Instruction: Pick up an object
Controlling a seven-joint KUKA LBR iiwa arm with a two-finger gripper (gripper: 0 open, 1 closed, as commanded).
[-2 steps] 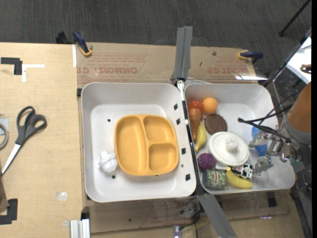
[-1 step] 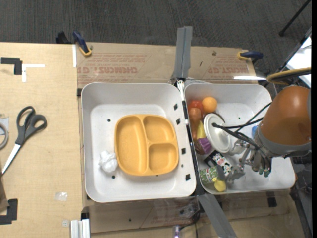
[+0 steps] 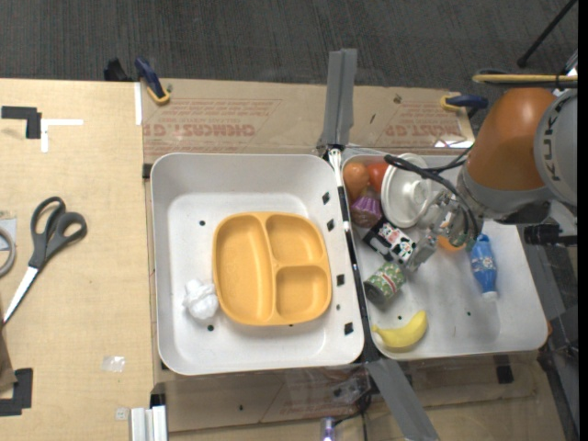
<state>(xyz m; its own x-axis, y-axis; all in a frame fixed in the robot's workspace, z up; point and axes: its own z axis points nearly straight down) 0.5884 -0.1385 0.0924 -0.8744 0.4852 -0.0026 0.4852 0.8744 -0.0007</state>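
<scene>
My gripper (image 3: 421, 249) hangs low over the middle of the right bin (image 3: 514, 333), below the silver wrist flange (image 3: 404, 196). It is right beside a small black and white box (image 3: 390, 240) and just above a green can (image 3: 386, 281) lying on its side. A banana (image 3: 402, 333) lies near the bin's front edge. A blue and white bottle (image 3: 483, 265) lies to the gripper's right. A red round fruit (image 3: 360, 175) and a purple item (image 3: 366, 209) sit at the bin's back left. An orange object (image 3: 450, 240) is partly hidden by the arm.
The left bin (image 3: 175, 274) holds a yellow divided plate (image 3: 272, 267) and a crumpled white wad (image 3: 198, 298). Scissors (image 3: 41, 242) lie on the bench at far left. The arm's orange band (image 3: 514, 136) covers the right bin's back right corner.
</scene>
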